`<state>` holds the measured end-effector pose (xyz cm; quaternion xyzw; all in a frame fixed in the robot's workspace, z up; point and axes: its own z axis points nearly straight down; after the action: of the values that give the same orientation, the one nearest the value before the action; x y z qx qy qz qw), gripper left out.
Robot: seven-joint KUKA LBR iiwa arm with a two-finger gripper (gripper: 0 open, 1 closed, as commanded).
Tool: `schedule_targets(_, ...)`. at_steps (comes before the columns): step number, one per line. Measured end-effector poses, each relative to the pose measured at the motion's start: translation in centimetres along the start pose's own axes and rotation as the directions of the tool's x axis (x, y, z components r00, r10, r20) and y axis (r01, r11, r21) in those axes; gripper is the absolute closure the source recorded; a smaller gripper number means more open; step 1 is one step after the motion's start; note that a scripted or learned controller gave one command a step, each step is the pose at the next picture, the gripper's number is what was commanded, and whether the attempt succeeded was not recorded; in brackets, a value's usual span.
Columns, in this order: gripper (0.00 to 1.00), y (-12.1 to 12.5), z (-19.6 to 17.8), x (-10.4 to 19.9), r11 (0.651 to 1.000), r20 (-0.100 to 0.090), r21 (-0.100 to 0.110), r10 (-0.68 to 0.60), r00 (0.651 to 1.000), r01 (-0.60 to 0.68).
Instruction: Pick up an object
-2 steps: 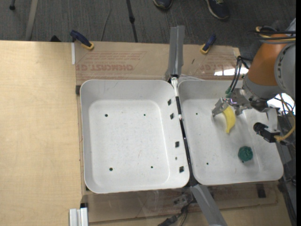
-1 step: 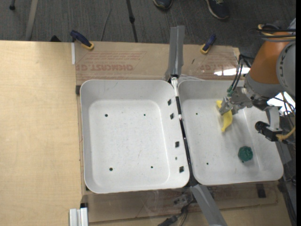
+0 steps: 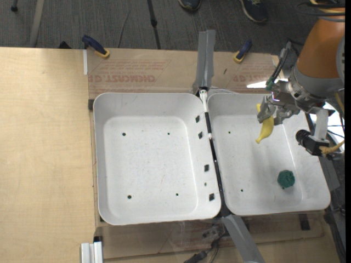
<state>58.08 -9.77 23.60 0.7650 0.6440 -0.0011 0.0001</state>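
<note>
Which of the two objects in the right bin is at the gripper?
The yellow banana, hanging from the gripper over the bin's upper part. The green ball lies apart, lower in the right bin.

Grey carpet (image 3: pixel 109 10), wooden bench (image 3: pixel 38 147)

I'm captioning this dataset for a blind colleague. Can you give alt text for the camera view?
A grey arm's gripper holds a yellow banana-shaped object above the right white bin, where a small green object lies near the front. The left bin sits beside it on a wooden bench.
</note>
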Motion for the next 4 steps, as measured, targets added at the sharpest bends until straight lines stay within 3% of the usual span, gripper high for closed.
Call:
schedule_targets(1, 1.00, 8.1, 3.7, -1.1, 0.996, 0.001, 0.001, -0.091, 0.996, 0.091)
schedule_targets(2, 0.00, 8.1, 3.6, -1.1, 0.996, 0.001, 0.000, -0.092, 0.996, 0.092)
schedule_targets(3, 0.00, 6.7, 14.5, -9.6, 0.997, -0.007, 0.003, 0.076, 0.997, -0.076)
schedule_targets(4, 0.00, 0.0, 14.5, -9.5, 0.994, -0.001, 0.001, 0.106, 0.994, -0.106)
